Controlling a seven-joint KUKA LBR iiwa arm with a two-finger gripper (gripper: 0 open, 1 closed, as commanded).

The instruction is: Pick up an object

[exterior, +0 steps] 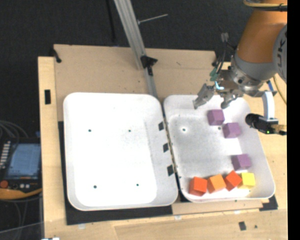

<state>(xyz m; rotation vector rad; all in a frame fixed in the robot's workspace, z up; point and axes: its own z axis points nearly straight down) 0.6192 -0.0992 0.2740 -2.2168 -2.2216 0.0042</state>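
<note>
Camera view: gripper (213,97) fingers spread, empty; purple cube (216,117) sits just below-right of them—an uncentred descent could knock it aside.

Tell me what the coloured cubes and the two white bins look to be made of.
The purple cubes and the orange cubes look like painted wood or plastic: flat matte faces, crisp edges, no sheen; which one is unclear. The bins look like moulded white plastic: rounded corners, smooth shallow walls, faint dark scuffing in the right bin.

Wood counter (190,64) w/ metal pole (132,29) at back; handheld pendant (17,166) + cables (0,129) on floor, left.
</note>
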